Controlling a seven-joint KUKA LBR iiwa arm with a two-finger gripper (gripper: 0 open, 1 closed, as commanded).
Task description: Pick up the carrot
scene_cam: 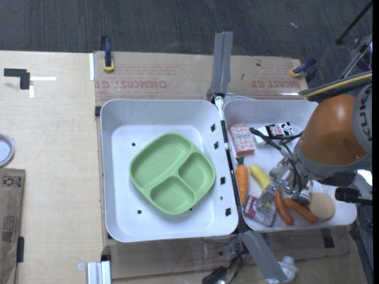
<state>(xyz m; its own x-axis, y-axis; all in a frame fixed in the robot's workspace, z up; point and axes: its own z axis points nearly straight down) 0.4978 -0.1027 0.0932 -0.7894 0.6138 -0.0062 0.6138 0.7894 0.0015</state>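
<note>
The tabletop carries two white bins; the left bin holds a green divided plate; the right bin holds the arm, its tool low among the items, grip state I cannot tell. The carrot lies by the bin's left wall, left of the tool, long axis toward the viewer; a yellow banana sits between them. Cardboard behind reads mirrored, seemingly "CHEMCRST".

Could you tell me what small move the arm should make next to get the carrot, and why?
Probably shift the gripper toward the view's left, over the carrot. The carrot lies by the right bin's left wall beside the banana, while the gripper sits further right, above the sausages.
</note>
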